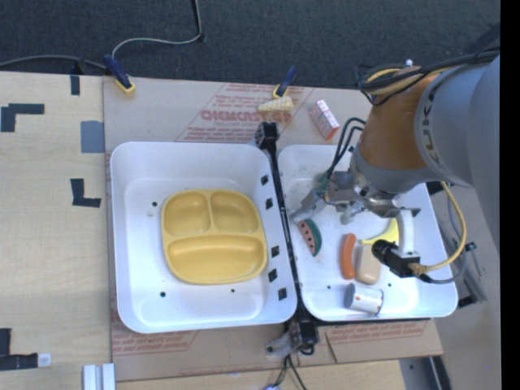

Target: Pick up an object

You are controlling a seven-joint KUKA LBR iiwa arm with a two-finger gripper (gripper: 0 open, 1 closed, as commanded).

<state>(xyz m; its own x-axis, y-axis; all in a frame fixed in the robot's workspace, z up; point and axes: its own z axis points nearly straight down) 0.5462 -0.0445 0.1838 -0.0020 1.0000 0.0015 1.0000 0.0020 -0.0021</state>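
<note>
Nearest the camera, a small white cup (365, 298) lies on its side at the front of the right bin (431, 303), with a tan bread-like piece (367, 266) and an orange sausage (348, 255) just behind it and a watermelon slice (309, 236) to their left. Above these the pincer (315, 204) hangs low over the bin floor near the divider; whether it is open or closed cannot be told. Left bin (130, 242) holds a yellow divided plate (214, 236).
</note>
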